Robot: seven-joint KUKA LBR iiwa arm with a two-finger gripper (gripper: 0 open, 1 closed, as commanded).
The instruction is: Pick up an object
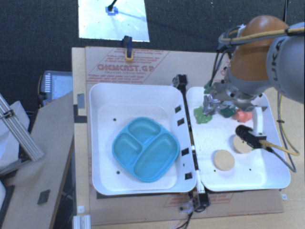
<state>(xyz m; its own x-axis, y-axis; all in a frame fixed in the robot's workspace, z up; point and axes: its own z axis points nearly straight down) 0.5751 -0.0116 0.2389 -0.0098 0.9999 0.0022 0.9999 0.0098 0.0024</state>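
From my remote seat I see the two-finger gripper [210, 105] low over the far end of the right-hand shallow white bin [271, 175], and I cannot tell whether it is released or clenched; nothing visible sits in it. Just below and to the camera-left of it lies a small green leafy plastic piece [202, 116], which I judge the likeliest thing to be picked. To the camera-right of the gripper, partly under the wrist, are a teal scrap [228, 112] and a coral-red block [244, 116], close together. Further toward the camera sit a pale tan round disc [223, 160] and a second tan disc [239, 145] partly covered by a black cable connector [248, 135]. Well to the camera-left, in the other white bin [102, 175], rests a blue plastic divided plate [145, 148]. To do this step well I would centre on the green piece before closing, since it lies near the bin wall and the divider [187, 128], and approach straight down so the neighbouring teal and red items are not nudged. I would then lift slowly and confirm from the camera that something really comes up.
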